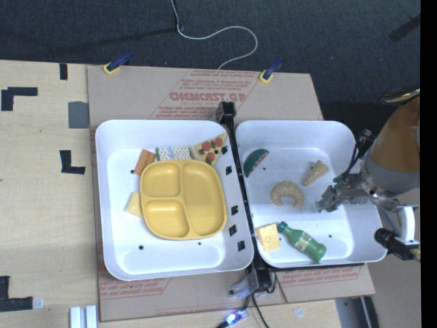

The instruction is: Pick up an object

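Gripper (332, 200), fingers' state unclear, hovers in the right bin (341, 134), croissant (287, 193) just left, green bottle (302, 242) nearer, bread piece (315, 172) farther.

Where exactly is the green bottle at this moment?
In the camera view, the green bottle lies on its side in the right bin, near its front edge, just right of the yellow cheese piece and below the croissant.

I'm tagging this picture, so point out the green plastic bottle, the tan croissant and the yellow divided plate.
green plastic bottle (302, 242), camera view, middle of its body
tan croissant (287, 193), camera view, top of its curved back
yellow divided plate (183, 198), camera view, its centre ridge
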Available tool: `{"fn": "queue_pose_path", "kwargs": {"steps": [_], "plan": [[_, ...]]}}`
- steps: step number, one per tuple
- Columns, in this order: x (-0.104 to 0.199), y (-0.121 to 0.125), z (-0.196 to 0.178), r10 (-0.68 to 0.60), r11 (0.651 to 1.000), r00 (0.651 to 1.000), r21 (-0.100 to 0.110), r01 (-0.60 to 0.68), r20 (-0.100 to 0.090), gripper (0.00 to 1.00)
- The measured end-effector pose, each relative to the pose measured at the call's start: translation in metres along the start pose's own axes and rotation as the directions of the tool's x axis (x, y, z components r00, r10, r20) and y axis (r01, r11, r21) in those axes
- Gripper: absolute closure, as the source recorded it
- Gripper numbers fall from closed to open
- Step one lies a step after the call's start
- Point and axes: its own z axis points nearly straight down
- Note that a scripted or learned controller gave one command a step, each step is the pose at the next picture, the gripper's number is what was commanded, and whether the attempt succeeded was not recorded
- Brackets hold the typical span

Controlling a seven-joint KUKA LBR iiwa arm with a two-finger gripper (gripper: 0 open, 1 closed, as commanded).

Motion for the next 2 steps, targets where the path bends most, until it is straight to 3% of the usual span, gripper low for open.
{"fn": "queue_pose_path", "kwargs": {"steps": [2], "plan": [[-0.008, 0.007, -0.089, 0.0, 1.0, 1.0, -0.001, 0.0, 0.001, 1.0]]}}
